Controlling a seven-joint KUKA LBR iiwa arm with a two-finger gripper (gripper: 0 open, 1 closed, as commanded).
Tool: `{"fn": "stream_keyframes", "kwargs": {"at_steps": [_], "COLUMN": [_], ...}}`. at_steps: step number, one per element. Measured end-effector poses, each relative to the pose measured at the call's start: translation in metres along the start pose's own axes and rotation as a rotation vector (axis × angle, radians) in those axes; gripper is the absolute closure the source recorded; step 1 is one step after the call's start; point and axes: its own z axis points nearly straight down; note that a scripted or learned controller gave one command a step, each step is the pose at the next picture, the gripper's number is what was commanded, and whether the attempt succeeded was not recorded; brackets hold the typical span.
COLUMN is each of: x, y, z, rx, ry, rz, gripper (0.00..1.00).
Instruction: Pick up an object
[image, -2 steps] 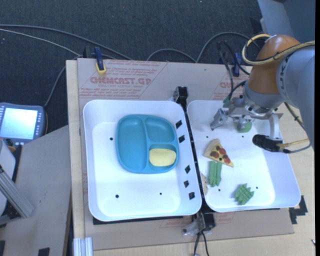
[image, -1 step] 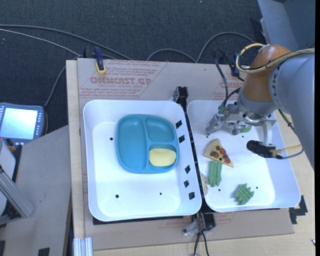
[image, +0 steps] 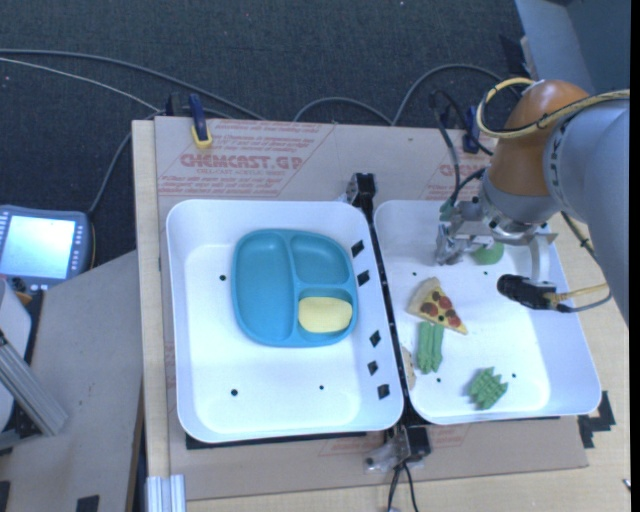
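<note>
My gripper (image: 456, 244) hangs low over the far part of the right bin (image: 570, 350). A small green object (image: 489, 253) lies just to its right, partly hidden by the wrist, and whether they touch is unclear. A toy pizza slice (image: 437, 305) lies in front of the gripper near the bin's middle. Closer to the front sit a bunch of green beans (image: 430, 347) and a green leafy piece (image: 487, 387).
The left bin (image: 200, 380) holds a blue divided plate (image: 270, 285) with a yellow object (image: 325, 314) in its near right compartment. A black divider (image: 372, 290) runs between the bins. The arm (image: 570, 140) comes in from the upper right.
</note>
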Motion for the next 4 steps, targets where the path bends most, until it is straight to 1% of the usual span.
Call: {"fn": "stream_keyframes", "kwargs": {"at_steps": [1, 2, 3, 4], "x": [0.002, 0.007, 0.008, 0.068], "y": [0.001, 0.0, 0.001, -0.01], "z": [-0.044, -0.107, -0.106, -0.118], "rx": [-0.005, -0.005, -0.002, 0.002], "ry": [-0.002, -0.002, -0.001, 0.002], "rz": [-0.001, -0.002, -0.001, -0.006], "gripper": [1.0, 1.0, 1.0, 1.0]}}
